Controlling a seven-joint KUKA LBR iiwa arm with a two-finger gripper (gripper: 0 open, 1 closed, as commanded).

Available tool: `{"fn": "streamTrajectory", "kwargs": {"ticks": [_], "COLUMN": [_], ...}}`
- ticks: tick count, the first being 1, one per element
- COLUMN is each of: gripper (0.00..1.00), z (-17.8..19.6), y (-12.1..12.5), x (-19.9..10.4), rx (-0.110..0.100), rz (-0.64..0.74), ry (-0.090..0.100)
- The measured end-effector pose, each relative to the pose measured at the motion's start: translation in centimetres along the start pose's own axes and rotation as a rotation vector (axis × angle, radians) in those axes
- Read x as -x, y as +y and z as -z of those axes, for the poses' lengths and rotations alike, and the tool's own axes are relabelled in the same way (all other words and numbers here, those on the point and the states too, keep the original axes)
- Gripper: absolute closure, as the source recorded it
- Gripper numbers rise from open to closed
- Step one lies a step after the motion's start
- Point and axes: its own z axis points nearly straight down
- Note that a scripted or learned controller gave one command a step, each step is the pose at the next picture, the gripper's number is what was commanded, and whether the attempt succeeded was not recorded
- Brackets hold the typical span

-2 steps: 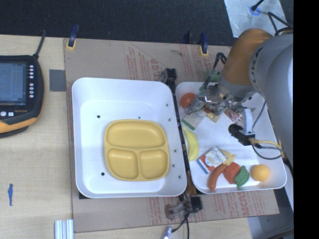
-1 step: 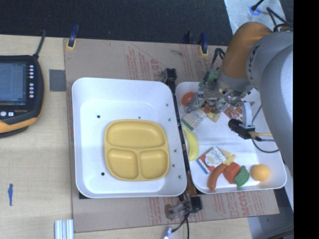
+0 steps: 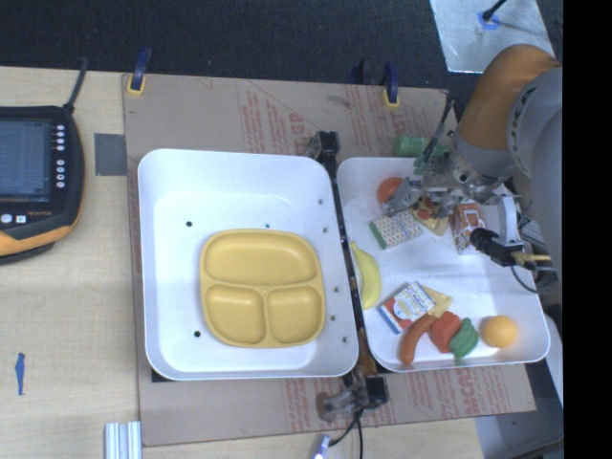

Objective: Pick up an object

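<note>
The gripper (image 3: pixel 427 191) is down in the back of the right bin (image 3: pixel 516 352), among a small clutter: a red-orange piece (image 3: pixel 390 188) and a green-edged packet (image 3: pixel 396 229) just beside it. Its grip is lost in that clutter, so I cannot tell whether anything is caught. Judging by this, the pick looks mid-attempt, with nothing visibly lifted. The left bin (image 3: pixel 167 256) bears a yellow tray (image 3: pixel 261 286).

Arm over the right bin, gripper among small items

The gripper (image 3: pixel 427 191) sits low in the upper part of the right bin (image 3: pixel 532 350), beside a green-patterned packet (image 3: pixel 396 229) and a red piece (image 3: pixel 390 188). A banana (image 3: pixel 367 275), carton (image 3: pixel 409 305) and orange (image 3: pixel 498 331) lie lower down. The left bin (image 3: pixel 168 256) holds a yellow tray (image 3: pixel 262 287).
</note>
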Motion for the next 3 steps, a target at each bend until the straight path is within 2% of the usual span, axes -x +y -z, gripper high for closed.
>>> {"fn": "streamTrajectory", "kwargs": {"ticks": [1,2,3], "gripper": [0.0,0.0,0.0], "z": [0.3,0.0,0.0], "y": [0.1,0.3,0.3], "x": [3.3,-1.7,-0.8], "rx": [0.002,0.019,0.022], "rz": [0.003,-0.004,-0.005], "ry": [0.011,-0.011,-0.009]}}
